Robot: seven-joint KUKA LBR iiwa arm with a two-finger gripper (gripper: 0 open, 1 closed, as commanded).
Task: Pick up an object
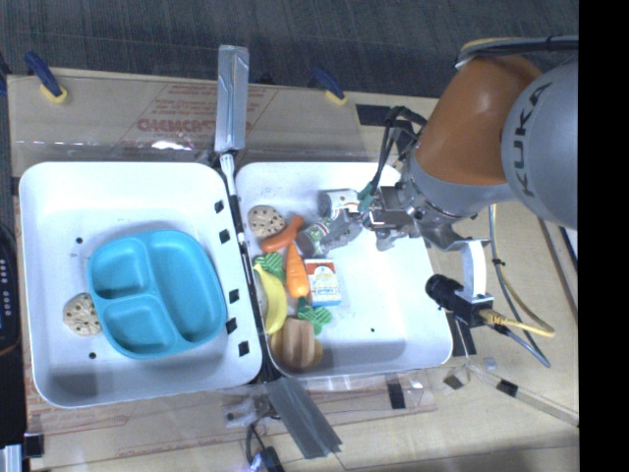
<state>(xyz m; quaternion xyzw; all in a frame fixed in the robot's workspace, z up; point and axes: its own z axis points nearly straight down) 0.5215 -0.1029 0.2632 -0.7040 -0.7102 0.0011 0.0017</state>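
My gripper (330, 220) hangs low over the middle of the right bin (413, 332), reaching in from the right. Just to its left lie a red sausage (282, 234) and a cookie (265, 219). Below it sit an orange carrot (296, 272) and a small printed box (322, 282). A banana (272, 301) lies along the bin's left wall, with a green piece (314, 316) and a brown bread-like piece (295, 342) near the front. A small dark-green thing (318, 234) sits right at the gripper's tip; whether it is held is unclear.
The left bin (49, 195) holds a blue divided plate (157, 291) and a second cookie (82, 315) by its left wall. A metal clamp bar (232, 96) stands between the bins at the back. The arm's body (482, 136) covers the right bin's far right corner.
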